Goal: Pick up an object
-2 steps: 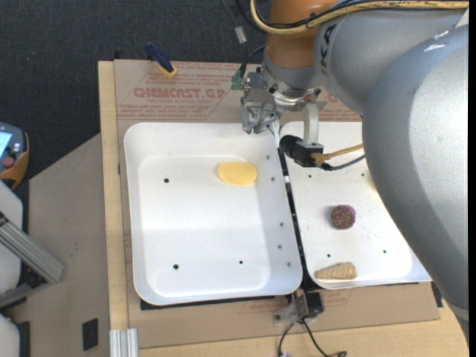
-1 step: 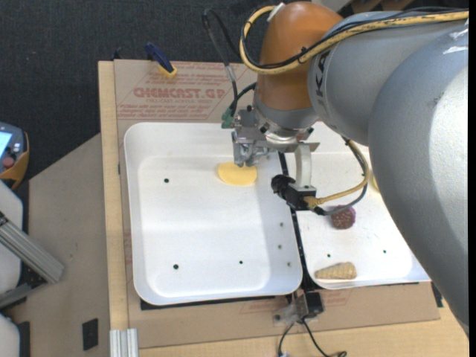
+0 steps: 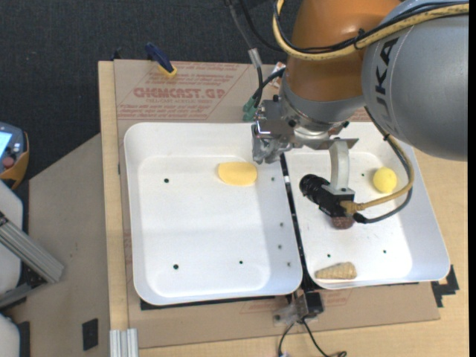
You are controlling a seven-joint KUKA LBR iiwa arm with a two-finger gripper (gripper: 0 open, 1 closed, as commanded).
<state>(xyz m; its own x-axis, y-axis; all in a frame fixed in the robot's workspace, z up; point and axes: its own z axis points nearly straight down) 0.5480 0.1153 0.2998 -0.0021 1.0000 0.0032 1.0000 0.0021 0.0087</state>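
The pick is not yet done, as far as can be judged: nothing is seen lifted, and every loose thing lies flat on a bin floor. The claw hangs low over the seam between the two bins, at about 12 o'clock of that seam, near the far rims. The bulk of the arm above it hides how wide it stands, so I cannot tell whether it is open or closed, and nothing is seen in its hold. The likeliest target is the yellow oval piece, which lies in the left bin toward 1 o'clock of that bin's floor, with the claw just beside it at its 2 o'clock. I cannot tell whether they touch. What is left seems to be the whole grasp: lining up over the piece, closing on it and raising it. The piece looks smooth, low and rounded, wider than it is tall, and a plain pale yellow, so it may offer little height to grip. The right bin holds a yellow ball at about 2 o'clock and a tan cone-shaped piece at 7 o'clock near its front rim, both well apart from the claw.
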